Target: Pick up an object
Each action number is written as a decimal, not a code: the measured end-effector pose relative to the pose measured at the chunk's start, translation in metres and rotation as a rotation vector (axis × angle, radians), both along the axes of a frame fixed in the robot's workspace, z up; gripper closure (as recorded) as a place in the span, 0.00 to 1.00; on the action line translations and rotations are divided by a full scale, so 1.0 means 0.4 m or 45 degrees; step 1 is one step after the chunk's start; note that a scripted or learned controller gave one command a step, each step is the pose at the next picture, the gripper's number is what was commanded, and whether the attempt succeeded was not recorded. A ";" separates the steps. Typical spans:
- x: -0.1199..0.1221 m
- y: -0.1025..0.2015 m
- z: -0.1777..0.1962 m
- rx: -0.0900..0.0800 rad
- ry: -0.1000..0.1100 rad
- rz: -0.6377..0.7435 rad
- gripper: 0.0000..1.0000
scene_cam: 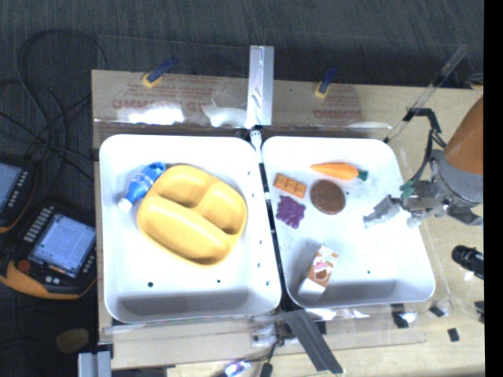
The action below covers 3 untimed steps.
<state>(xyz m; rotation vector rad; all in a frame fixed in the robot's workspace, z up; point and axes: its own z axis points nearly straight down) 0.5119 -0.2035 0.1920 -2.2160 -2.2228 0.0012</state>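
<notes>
- The left bin [110, 210] sits farthest from the tool, across the central divider; it holds a large yellow bread-shaped object [191, 213] that fills much of its floor.
- A blue and white bottle [140, 184] lies against the far-left upper edge of that yellow object, touching it, well apart from the tool.
- The right bin [369, 285] is the one the tool hangs over, at its right rim.
- A small orange waffle-like block [288, 184] lies near the divider, to the tool's left and slightly farther up the picture.
- A purple bunch of grapes [291, 210] lies just below the block, roughly level with the tool and well to its left.
- A small carton [320, 268] lies tilted near the bin's front wall, below and left of the tool.
- A brown round disc [328, 196] sits between the grapes and the tool, apart from both.
- An orange carrot [338, 170] with a green end lies just above the disc, up and left of the tool.
- The tool [383, 212] is by the right wall of the right bin, with nothing seen between its fingers; I cannot tell whether they are apart or together.
- The grey arm [464, 175] with its orange band reaches in behind it over the table [460, 305].
</notes>
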 end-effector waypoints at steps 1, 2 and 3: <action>0.002 0.003 0.021 0.003 0.001 0.003 1.00; 0.002 0.003 0.021 0.003 0.001 0.003 0.00; 0.271 0.025 -0.237 -0.010 -0.018 0.206 0.00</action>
